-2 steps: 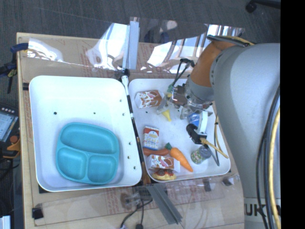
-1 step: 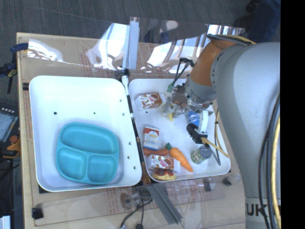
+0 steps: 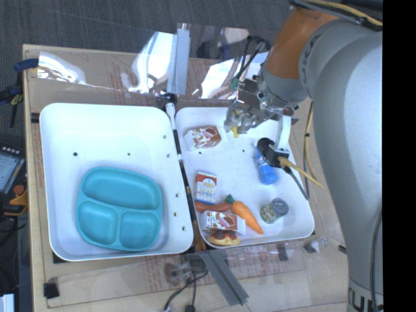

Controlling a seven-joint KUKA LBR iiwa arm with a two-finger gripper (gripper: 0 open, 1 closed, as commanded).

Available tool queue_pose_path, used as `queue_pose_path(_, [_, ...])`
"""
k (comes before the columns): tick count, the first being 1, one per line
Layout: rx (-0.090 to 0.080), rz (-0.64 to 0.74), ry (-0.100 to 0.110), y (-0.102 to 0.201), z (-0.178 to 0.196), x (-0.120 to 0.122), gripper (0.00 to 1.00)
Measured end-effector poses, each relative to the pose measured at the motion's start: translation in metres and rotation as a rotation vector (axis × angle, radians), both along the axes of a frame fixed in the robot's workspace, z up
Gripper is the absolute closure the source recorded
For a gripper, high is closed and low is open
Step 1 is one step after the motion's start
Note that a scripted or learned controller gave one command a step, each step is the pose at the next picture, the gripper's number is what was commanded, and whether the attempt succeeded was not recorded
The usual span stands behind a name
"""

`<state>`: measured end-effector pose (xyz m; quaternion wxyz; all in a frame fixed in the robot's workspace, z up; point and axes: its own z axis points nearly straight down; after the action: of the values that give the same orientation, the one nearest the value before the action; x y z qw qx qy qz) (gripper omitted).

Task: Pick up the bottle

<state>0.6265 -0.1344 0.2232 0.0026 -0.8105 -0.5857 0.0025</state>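
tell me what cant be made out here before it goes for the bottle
- Gripper, camera view: whether its fingers are open or shut; too small and dark against the wrist hardware.
- Bottle, camera view: its label and top end; a black fitting and cable cross it.
- Cartons, camera view: print too small to read.
- Items at the right bin's front edge: overlapping, so their outlines blur together.

Bench (image 3: 97, 77) bearing two white bins (image 3: 58, 142)

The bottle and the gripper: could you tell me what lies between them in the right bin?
In the camera view, bare white bin floor separates the gripper from the blue bottle; no item sits on that stretch. The snack packet lies off to the gripper's left.
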Motion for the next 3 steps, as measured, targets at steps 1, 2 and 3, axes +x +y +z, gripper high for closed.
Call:
queue_pose_path(1, [0.004,0.425,0.004,0.038,-0.118,-0.042,1.0])
queue_pose_path(2, [-0.006,0.416,0.001,0.03,-0.116,-0.042,0.0])
queue_pose_path(3, [0.002,0.287,0.001,-0.01,-0.137,0.01,0.0])
